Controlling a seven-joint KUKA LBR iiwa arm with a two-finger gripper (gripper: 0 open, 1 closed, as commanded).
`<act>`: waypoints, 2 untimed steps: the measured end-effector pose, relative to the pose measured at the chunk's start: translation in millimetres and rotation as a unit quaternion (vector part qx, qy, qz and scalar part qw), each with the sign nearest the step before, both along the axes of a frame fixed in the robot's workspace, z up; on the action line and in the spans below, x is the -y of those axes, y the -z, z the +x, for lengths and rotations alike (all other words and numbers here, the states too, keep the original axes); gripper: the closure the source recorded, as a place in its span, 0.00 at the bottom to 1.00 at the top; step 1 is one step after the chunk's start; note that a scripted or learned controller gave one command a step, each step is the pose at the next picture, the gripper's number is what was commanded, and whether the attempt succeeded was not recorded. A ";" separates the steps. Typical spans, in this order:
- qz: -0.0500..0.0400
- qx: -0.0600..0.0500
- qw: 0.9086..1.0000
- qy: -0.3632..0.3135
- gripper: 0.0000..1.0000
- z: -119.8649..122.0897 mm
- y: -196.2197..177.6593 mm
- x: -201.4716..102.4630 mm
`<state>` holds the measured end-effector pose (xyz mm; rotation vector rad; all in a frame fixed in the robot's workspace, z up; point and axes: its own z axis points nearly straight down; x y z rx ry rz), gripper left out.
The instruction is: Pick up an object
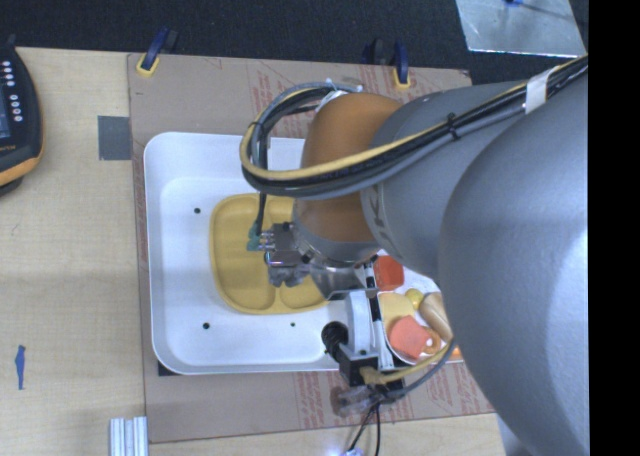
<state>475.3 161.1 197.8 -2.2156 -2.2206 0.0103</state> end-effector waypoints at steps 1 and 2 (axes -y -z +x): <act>0.004 0.010 1.000 -0.002 1.00 5.7 85.4 28.1; -0.001 0.010 1.000 0.001 1.00 54.1 93.8 -17.4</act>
